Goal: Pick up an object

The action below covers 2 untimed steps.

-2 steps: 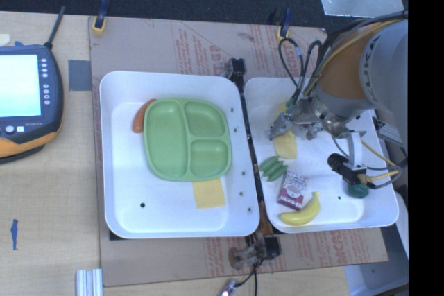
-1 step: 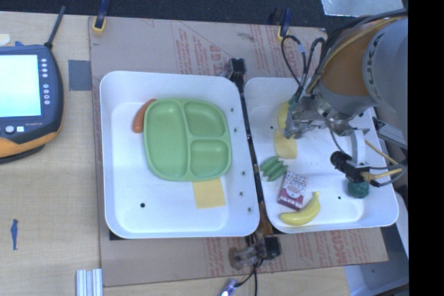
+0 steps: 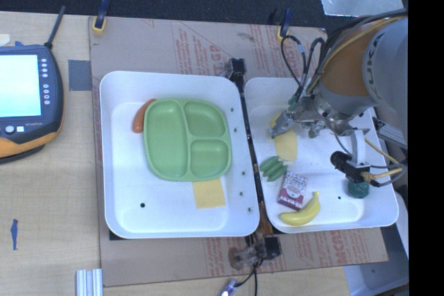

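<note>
the yellow cheese slice point(image 3: 286, 147) lies in the right bin point(image 3: 378, 215), under the tool point(image 3: 291, 120). i cannot tell if the tool grips it. nothing looks lifted yet.

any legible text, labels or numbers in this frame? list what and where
None can be read.
Red print repeated on the cardboard sheet: too blurred.
Red-and-white packet in the right bin: label too small.
Teach pendant screen: washed out white, buttons unreadable.
</note>
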{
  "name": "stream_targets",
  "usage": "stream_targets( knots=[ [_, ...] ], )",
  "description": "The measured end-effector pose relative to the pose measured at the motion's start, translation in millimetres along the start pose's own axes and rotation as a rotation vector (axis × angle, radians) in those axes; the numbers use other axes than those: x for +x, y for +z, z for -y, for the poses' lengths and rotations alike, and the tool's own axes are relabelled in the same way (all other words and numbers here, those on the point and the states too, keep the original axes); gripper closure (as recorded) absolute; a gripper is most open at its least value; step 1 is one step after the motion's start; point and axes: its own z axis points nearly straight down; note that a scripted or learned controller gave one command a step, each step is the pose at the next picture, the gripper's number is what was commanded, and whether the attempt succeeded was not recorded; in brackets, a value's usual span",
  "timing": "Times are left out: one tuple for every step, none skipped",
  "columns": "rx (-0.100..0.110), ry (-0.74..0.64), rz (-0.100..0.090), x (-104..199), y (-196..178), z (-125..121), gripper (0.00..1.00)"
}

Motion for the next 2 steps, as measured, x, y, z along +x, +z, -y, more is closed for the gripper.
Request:
stream_targets(
  knots=[
    [-0.004,0.001,-0.002,-1.3,20.2,-9.9,0.0],
    [-0.008,0.003,-0.001,-11.6,19.9,-9.6,0.0]
  ],
)
